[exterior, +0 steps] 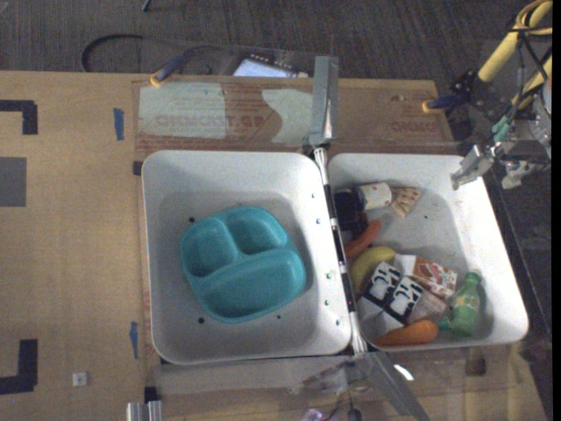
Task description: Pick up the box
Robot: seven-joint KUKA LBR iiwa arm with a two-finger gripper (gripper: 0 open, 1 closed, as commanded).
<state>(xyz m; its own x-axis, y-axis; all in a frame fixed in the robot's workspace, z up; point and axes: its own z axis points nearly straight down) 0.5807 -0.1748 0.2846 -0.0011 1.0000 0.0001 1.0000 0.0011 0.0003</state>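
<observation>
A black-and-white printed box (392, 291) lies flat in the right bin (491, 235), near its front. Against its right side rests a second box (433, 281) with a red and orange picture. A small white carton (377, 195) lies towards the back left of the same bin. My gripper (471, 168) hangs at the bin's back right corner, above the rim, well apart from the boxes and with nothing in it.
The right bin also holds two carrots (410, 332), a yellow fruit (372, 260), a green bottle (465, 303), a dark object (347, 209) and a tan cracker pack (406, 201). A teal divided plate (243, 262) lies in the left bin (166, 235).
</observation>
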